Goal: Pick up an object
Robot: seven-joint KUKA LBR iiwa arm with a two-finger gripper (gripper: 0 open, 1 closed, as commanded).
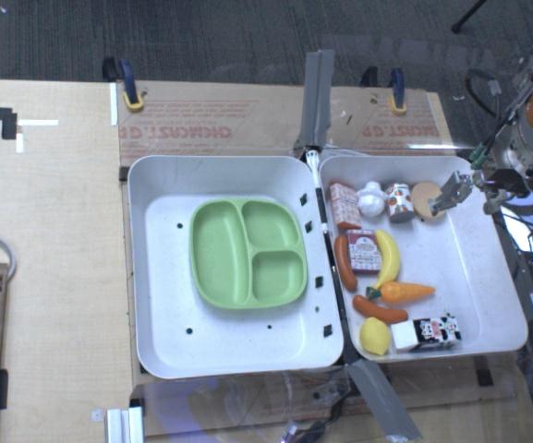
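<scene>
Two shallow white plastic bins sit side by side on the pale wooden tabletop [54, 247]. The left bin [155, 340] holds a light green plastic plate with three compartments [248, 252], lying flat near its middle. The right bin [488, 275] holds a cluster of toy foods along its left half: a small red and white carton [342, 200] at the top, a white round garlic-like piece [371, 198] just beside it, a small printed can [399, 202], and a tan round disc [426, 198] near the upper middle. Below them lie a red sausage [344, 258], a dark red box with a label [364, 251], a yellow banana [389, 256] touching the box's right side, an orange carrot [405, 293], a second reddish sausage [380, 311], a yellow lemon [374, 337] and a black and white cow-patterned carton [427, 332] at the bin's lower edge. The grey metal tool [451, 193] reaches in from the right at the bin's upper right, its tip just beside the tan disc; I cannot tell how it is set, and nothing is seen between its parts. The bin's right half is bare.
</scene>
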